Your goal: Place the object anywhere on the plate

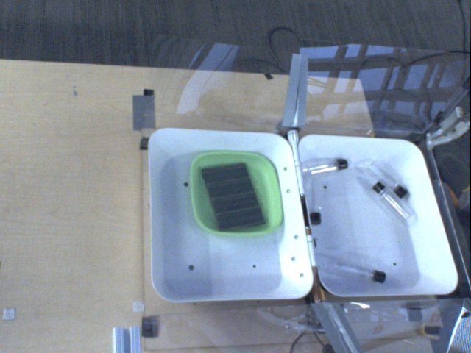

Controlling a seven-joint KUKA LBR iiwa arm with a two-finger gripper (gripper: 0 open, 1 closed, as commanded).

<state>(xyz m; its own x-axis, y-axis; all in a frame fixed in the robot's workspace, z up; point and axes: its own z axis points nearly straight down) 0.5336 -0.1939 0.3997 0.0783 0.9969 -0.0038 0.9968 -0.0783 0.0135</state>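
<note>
1. A dark grey ridged block point(232, 195) is seen lying flat on a green square plate point(199, 197). It is set near the plate's middle and turned slightly off the plate's edges. Four raised bars are visible across its top.
2. The plate is placed in the left white bin point(221, 279), in the half of the bin farther from the camera. The block is wholly within the plate's raised rim.
3. The right white bin point(434, 259) is set just beside the left one, and the two are joined along a shared seam.
4. Several clear tubes with black caps are scattered in the right bin. One tube point(324, 166) is seen near its far left corner. A pair of tubes point(388, 195) is laid side by side at a slant near the middle, and another tube point(360, 273) is seen near the front edge.
5. A small black piece point(315, 217) is seen by the right bin's left wall; what it is cannot be told.
6. Both bins are borne by a pale wooden bench point(66, 197). A grey metal bracket point(143, 110) is fixed to the bench beyond the left bin's far left corner.
7. A grey metal bar point(296, 94) is seen running away from the seam between the bins. Black cables point(283, 43) are looped on the dark floor beyond it.
</note>
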